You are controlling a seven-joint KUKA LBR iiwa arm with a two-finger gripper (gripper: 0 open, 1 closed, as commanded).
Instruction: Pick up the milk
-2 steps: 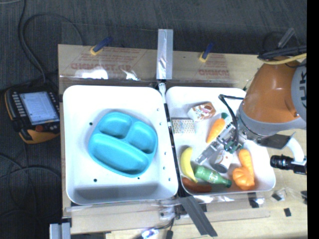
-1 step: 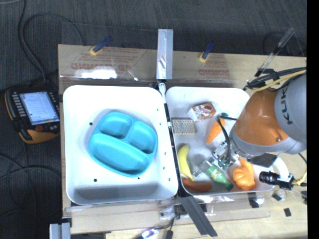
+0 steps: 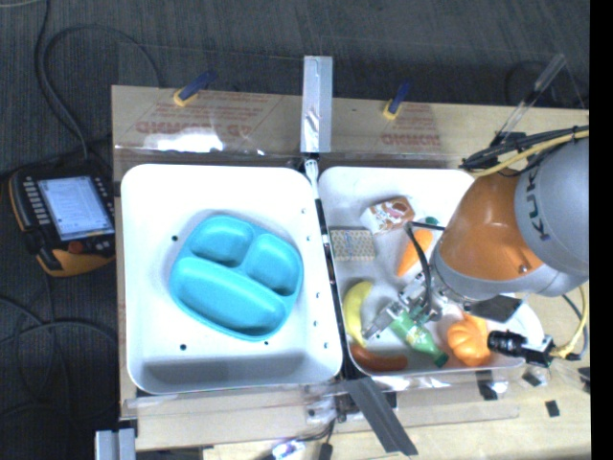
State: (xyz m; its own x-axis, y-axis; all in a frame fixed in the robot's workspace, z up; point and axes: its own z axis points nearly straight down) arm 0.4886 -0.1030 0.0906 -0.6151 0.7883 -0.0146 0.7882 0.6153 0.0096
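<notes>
The fingers (image 3: 397, 310) hang low inside the right-hand shallow white plastic bin (image 3: 450, 185), small metallic tips pointing toward seven o'clock. Whether they are wide or narrow cannot be told, since the parts blur together there, and nothing is plainly seen between them. Just at their five o'clock lies a green bottle-shaped toy (image 3: 419, 338), close against the tips; contact cannot be judged. At nine o'clock from the fingers sits a curved yellow plastic banana (image 3: 355, 308), and at six o'clock, along the bin's near wall, a dark red sausage-shaped toy (image 3: 378, 359). At four o'clock rests a small orange pumpkin-like toy (image 3: 467, 341). A slim orange carrot-like piece (image 3: 412, 253) shows at one o'clock, partly hidden by the wrist.

The milk, a small white carton with a reddish-brown printed face (image 3: 390, 215), lies at twelve o'clock from the fingers, near the bin's far wall and well apart from them. Beside it, toward eight o'clock, is a flat speckled grey-white packet (image 3: 351, 244).

The grey arm with its broad orange band (image 3: 488, 238) reaches in from three o'clock, covering the bin's right part.

In the left-hand white bin (image 3: 144, 257) rests a turquoise plastic divided tray (image 3: 238, 274). Both bins stand on a pale wooden worktop (image 3: 239, 113). At nine o'clock, on the dark floor, lies an orange-edged handheld control pendant with a lit screen (image 3: 65, 214).
</notes>
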